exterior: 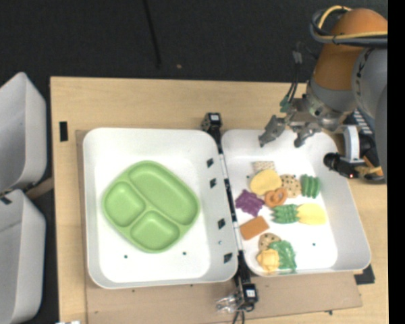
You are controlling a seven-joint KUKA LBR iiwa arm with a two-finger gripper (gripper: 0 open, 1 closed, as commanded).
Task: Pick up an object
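Gripper (pixel 285 134) fingers spread, nothing between them, hovering over the far rim of the right bin (pixel 344 238), approx 1 o'clock from the toy-food pile. Candidates all in that bin: yellow piece (pixel 264 181) closest, just beside purple piece (pixel 249 201) at its 7 o'clock; orange block (pixel 254 227) further toward 6, w/ a bit more free space on its near side. Green tray (pixel 150 206) sits in left bin (pixel 94 181), not a good target. Imo go for orange block: centre over it, align fingers across the short side, descend straight, close only once fingers straddle it. Cluster's tight, so risk = nudging neighbours.
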